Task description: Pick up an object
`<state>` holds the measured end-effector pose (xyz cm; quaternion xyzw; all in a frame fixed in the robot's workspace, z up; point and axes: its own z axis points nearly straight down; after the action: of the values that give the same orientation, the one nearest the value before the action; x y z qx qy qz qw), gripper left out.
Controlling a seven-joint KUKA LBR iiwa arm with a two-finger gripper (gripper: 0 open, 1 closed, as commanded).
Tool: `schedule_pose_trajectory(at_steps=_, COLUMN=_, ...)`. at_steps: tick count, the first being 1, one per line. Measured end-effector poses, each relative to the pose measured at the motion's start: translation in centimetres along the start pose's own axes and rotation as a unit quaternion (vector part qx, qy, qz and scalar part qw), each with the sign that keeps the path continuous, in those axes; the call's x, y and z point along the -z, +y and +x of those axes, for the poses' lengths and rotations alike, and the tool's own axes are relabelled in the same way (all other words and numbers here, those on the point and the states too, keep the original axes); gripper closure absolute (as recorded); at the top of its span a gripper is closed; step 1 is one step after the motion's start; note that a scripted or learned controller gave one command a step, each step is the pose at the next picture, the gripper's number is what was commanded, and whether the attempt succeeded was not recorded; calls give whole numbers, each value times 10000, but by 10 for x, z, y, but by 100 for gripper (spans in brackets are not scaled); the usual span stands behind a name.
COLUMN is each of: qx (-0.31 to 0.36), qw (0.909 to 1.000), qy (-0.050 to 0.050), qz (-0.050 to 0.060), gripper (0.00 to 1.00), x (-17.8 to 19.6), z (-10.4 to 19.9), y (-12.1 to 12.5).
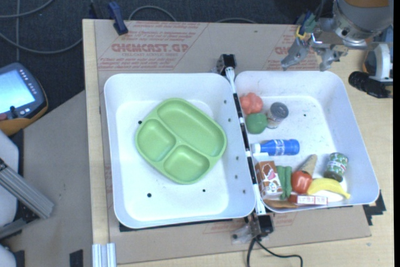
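My gripper (312, 58) sits over the far rim of the right bin (356, 128), fingers spread apart, nothing between them. Orange band of the arm is above it at the top right corner.

Everything pickable lies toward the camera from the gripper, inside the right bin. Relative to that bin:
- Nearest to the tool: red-orange lump (251, 102) and a green lump (255, 123), against the bin's left wall, far half. Rounded, matte, look soft or rubbery.
- Small can (278, 111) just beside them, shiny metal top, upright as far as I can tell.
- Blue bottle (279, 147) mid-bin, lying on its side, long axis running left-right across the bin, white cap end toward the left wall. Smooth plastic, likely to roll.
- Near edge: a cluster touching each other, with a printed box (269, 177), red pepper (300, 181), banana (330, 187) and green-labelled jar (337, 164). Crowded, bad for finger clearance.

My call: the can or the red-orange lump is the best target, being the shortest reach from the gripper and having free space around it. For the bottle I'd want the fingers closing across its short axis.

Left bin (125, 184) holds a green divided tray (180, 141), smooth plastic, three compartments, flat and wide; poor grasp candidate and farthest from the tool.
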<state>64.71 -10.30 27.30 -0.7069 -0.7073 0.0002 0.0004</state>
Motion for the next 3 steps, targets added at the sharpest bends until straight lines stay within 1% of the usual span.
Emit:
schedule_pose_trajectory(at_steps=1, qx=-16, qw=10000, qy=8, qz=43, gripper=0, x=-196, z=-6, y=-45)
schedule_pose_trajectory(at_steps=2, qx=-3, qw=10000, qy=-13, qz=32, gripper=0, x=-191, z=-9, y=18)
schedule_pose_trajectory(at_steps=3, qx=-17, qw=10000, qy=2, qz=21, gripper=0, x=-189, z=-10, y=-59)
